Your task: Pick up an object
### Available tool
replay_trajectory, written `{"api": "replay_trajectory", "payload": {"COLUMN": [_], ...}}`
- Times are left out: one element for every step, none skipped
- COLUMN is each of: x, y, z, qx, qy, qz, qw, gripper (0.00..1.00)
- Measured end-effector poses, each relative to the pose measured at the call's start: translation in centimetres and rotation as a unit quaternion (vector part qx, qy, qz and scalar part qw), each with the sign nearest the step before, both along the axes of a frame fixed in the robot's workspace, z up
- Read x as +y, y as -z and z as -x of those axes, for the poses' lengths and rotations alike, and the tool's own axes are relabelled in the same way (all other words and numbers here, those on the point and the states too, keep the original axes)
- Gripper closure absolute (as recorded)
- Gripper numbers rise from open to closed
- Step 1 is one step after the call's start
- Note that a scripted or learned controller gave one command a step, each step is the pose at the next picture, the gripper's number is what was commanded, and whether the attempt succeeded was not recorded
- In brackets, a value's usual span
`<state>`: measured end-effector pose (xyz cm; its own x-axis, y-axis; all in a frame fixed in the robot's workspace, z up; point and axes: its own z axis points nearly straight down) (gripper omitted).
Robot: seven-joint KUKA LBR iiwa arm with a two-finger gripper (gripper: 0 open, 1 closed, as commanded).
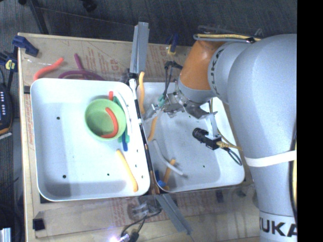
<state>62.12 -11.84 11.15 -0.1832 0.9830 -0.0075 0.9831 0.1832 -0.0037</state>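
My gripper (162, 106) is low in the far left corner of the right bin (229, 173), under the orange-banded wrist. A small teal piece (161, 99) shows right at the gripper; whether it is held is unclear. An orange stick (152, 127) lies just below the gripper along the bin's left wall. Farther toward the front lie a white tube (170, 167), a short orange piece (172, 161) and a blue piece (160, 178). In the left bin (50, 185) a green bowl (101, 119) holds a curved red piece (112, 124).
A yellow stick (128, 171), a blue piece (124, 142) and a green strip (122, 109) lie by the left bin's right wall. A yellow piece (142, 91) rests on the divider between the bins. The arm's big grey body covers the right bin's right side.
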Motion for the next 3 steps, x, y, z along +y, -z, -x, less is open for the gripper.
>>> {"api": "replay_trajectory", "payload": {"x": [0.3, -0.3, -0.2], "y": [1.6, 1.9, 0.9], "z": [3.1, -2.6, -2.7], "qx": [-0.004, 0.0, 0.0], "qy": [-0.014, 0.092, 0.09], "qz": [0.0053, -0.0041, -0.0052], "qw": [0.9999, 0.9957, 0.996], "gripper": [0.0, 0.0, 1.0]}}
